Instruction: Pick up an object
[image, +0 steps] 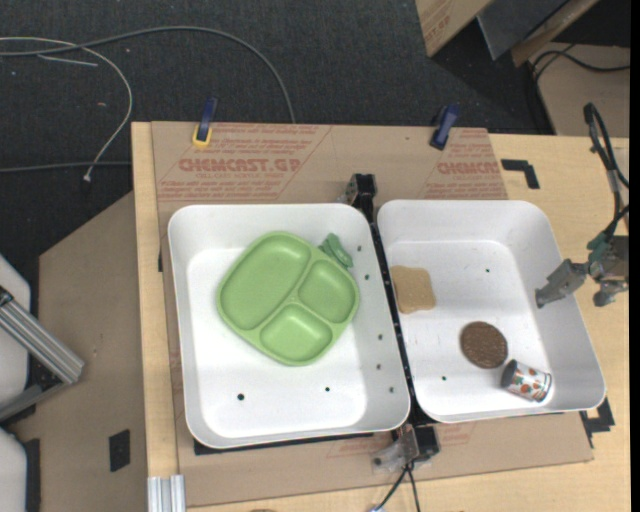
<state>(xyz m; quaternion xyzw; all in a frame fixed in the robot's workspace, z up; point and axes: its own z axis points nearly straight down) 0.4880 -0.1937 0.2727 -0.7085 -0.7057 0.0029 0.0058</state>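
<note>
The gripper (585, 283) hangs at the right bin's (470, 218) right rim, fingers spread and pinching nothing. The approach step is in hand, I judge. A can (526, 381) lies on its side in the bin's near right corner, a brown disc (484, 343) just beside it. Next, the gripper must move over one of them and descend.

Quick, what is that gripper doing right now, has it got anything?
Gripper: open, holding nothing, at the right bin's right edge.
</note>
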